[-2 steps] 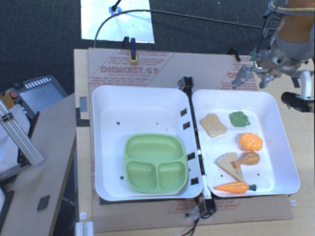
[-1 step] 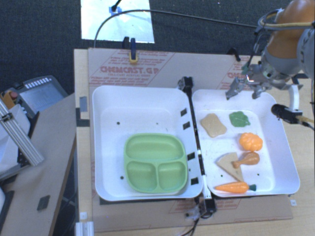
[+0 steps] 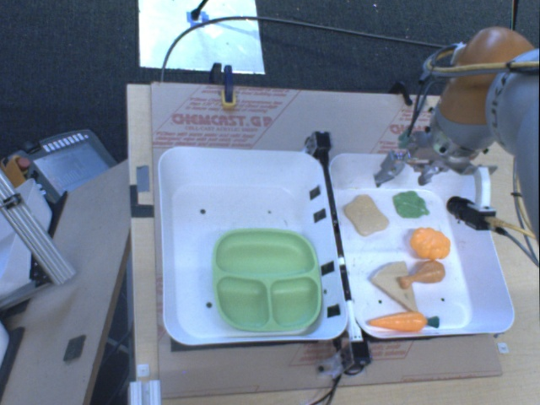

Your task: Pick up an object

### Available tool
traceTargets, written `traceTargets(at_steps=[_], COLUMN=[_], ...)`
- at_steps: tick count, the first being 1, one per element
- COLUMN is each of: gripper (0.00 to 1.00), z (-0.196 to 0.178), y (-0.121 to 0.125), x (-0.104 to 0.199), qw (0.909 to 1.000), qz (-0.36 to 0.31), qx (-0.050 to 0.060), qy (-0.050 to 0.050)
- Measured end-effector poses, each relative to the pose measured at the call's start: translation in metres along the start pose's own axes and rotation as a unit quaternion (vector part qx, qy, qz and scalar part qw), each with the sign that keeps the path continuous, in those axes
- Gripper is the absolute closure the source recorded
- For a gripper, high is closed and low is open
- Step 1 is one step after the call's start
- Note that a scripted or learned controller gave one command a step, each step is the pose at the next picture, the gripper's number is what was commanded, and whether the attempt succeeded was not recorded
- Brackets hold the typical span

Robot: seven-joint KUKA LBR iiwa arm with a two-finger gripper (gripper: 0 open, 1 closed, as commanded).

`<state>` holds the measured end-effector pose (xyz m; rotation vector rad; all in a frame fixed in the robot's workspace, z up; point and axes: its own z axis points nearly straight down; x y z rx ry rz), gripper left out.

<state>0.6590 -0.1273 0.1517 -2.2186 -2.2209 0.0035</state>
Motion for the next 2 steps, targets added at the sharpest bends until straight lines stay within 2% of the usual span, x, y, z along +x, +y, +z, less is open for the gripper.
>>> traceTargets(at_steps=[1, 2], gripper=[0.0, 1.0], z=[0.041, 0.027], y=[0.002, 0.004], x=[-0.002, -0.002], qw=[1.0, 1.0], qz=[0.0, 0.0], qx=[-0.002, -0.004], qy=[0.0, -0.001])
